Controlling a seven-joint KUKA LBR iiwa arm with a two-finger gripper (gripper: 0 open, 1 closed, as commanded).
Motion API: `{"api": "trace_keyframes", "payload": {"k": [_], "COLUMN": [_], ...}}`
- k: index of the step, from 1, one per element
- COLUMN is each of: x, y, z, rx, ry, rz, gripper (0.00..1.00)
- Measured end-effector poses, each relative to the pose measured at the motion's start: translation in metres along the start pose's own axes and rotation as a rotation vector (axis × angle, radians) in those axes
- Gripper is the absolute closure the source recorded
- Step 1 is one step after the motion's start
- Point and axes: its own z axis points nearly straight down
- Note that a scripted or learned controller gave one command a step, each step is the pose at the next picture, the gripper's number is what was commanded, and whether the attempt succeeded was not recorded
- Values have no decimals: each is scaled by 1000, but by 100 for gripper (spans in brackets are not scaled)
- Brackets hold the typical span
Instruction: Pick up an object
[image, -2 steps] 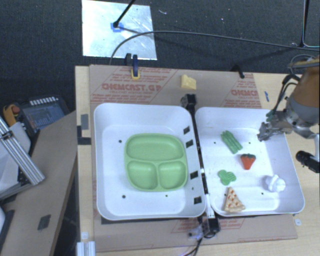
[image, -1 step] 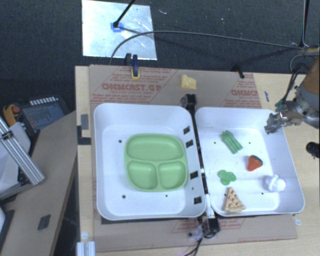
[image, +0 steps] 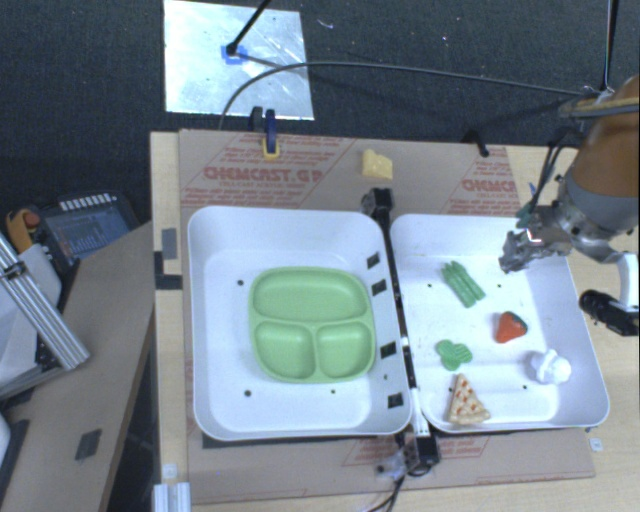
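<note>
The right bin (image: 430, 240) holds a green bean pod (image: 463, 283), a red strawberry (image: 511, 327), a small green broccoli piece (image: 453, 352), a pizza slice (image: 465, 400) and a white piece (image: 549, 367). My gripper (image: 517, 250) hangs above the bin's far right part, up and to the right of the bean pod and above the strawberry. Nothing shows between its tips.
The left bin (image: 215, 250) holds a green divided plate (image: 310, 323). A yellow block (image: 377, 164) lies on the cardboard behind the bins. A clamp (image: 268, 132) stands at the back edge. Black brackets (image: 384, 300) line the seam between bins.
</note>
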Motion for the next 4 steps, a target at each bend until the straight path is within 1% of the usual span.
{"api": "trace_keyframes", "payload": {"k": [1, 2, 3, 4], "x": [61, 114, 162, 224], "y": [2, -5, 6, 6], "z": [-8, -14, -13, -2], "rx": [-2, 0, -1, 0], "ry": [1, 1, 1, 2], "rz": [-1, -1, -2, -2], "gripper": [100, 100, 100, 100]}}
